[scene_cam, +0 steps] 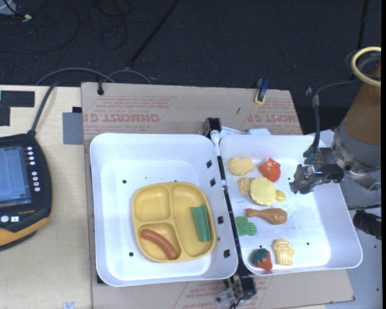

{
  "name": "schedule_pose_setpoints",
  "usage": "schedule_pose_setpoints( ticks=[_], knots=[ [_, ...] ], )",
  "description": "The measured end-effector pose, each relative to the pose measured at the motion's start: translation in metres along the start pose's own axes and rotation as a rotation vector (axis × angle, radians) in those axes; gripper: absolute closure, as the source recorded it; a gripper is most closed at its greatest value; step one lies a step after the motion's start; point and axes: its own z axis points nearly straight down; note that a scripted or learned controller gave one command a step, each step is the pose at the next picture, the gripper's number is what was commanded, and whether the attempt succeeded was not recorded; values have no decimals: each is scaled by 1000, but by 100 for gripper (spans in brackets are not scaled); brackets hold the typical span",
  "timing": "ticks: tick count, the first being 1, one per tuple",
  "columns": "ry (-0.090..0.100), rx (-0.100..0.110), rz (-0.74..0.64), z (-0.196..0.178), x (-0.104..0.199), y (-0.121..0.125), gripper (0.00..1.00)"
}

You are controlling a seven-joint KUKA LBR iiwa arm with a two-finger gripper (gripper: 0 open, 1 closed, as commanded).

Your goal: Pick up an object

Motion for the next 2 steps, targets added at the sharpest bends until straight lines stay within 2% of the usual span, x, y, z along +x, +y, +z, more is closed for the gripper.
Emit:
schedule_pose_setpoints(
  ticks=[1, 2],
  knots=[
    [0, -4, -1, -71, 73, -25, 100],
    [0, -2, -3, -115, 160, -24, 100]
  ],
)
